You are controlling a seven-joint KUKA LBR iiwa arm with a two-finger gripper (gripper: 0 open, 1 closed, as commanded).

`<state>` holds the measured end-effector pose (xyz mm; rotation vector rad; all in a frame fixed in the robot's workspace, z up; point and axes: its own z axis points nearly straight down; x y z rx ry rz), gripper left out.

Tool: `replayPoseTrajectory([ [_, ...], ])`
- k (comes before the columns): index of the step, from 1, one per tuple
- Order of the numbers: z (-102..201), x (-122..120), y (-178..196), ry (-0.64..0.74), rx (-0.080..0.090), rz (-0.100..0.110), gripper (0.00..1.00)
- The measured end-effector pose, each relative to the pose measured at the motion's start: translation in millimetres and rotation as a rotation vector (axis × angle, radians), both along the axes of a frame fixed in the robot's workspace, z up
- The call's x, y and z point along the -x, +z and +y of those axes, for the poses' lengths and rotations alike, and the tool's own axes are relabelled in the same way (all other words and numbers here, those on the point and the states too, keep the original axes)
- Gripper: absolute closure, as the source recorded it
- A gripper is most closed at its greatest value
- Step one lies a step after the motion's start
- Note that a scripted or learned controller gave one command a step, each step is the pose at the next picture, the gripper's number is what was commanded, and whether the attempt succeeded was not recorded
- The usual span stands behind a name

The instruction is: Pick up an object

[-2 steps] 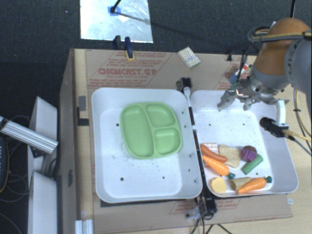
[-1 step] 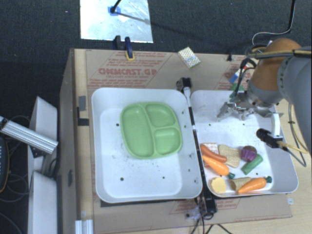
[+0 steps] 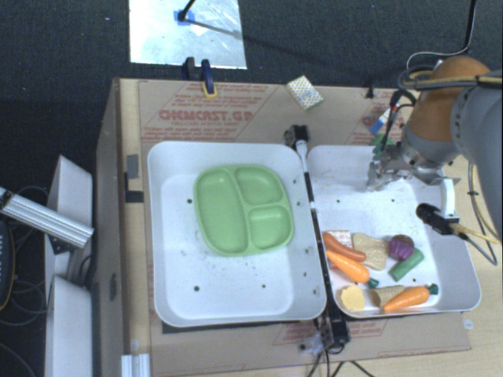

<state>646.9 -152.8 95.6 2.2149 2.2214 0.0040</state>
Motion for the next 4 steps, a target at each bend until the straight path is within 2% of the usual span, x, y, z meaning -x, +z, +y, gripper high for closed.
replayPoseTrajectory([
  [1, 0.0, 0.1, -0.1, 0.0, 0.0, 0.0, 0.0],
  [2, -30.8, -22.3, -10.7, -0.002, 0.0, 0.002, 0.0],
  [3, -52.4, -22.8, -9.6, 0.0, -0.003, 0.003, 0.0],
  [4, -52.2, -22.8, -9.8, 0.002, -0.002, 0.003, 0.0],
])
